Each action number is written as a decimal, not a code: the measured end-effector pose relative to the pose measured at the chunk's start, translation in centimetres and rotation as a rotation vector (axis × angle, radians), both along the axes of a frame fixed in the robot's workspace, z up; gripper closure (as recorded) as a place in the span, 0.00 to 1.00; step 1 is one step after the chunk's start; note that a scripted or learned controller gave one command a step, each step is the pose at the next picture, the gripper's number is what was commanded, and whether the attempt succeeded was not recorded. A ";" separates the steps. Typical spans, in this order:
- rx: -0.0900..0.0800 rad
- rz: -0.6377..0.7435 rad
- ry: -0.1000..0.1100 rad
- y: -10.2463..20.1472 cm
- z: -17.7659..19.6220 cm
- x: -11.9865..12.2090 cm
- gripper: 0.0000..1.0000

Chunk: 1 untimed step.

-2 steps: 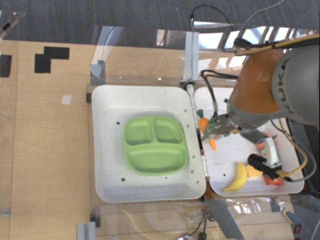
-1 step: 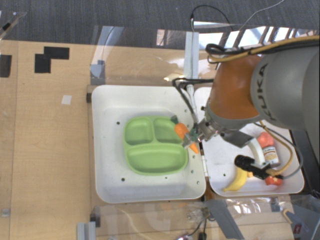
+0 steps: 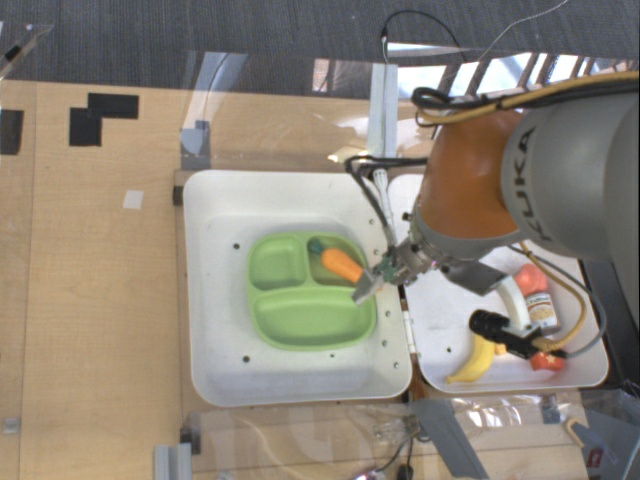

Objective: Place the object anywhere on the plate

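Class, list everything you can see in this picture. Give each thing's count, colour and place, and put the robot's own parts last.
left bin: 1, white, on the bench
right bin: 1, white, beside the left bin
plate: 1, green, divided, in the left bin
carrot: 1, orange with a green top, in the plate's upper right compartment
banana: 1, yellow, right bin, near edge
bottle: 1, white with a red label, right bin
small red thing: 1, red, right bin, near edge
arm: 1, grey with an orange band, reaching from the right
gripper: 1, at the plate's right rim, by the carrot

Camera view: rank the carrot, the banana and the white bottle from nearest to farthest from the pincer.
1. Carrot, in the green plate's upper right compartment, just left of the pincer.
2. Banana, at the right bin's near edge.
3. White bottle, farther right in that bin.
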<state>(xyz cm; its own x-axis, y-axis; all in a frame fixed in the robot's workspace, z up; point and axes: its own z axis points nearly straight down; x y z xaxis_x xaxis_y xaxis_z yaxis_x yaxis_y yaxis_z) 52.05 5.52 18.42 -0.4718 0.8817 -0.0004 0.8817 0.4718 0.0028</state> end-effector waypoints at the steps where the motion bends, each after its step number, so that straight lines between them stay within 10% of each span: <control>1: 0.000 -0.053 -0.002 0.2 3.4 3.4 0.00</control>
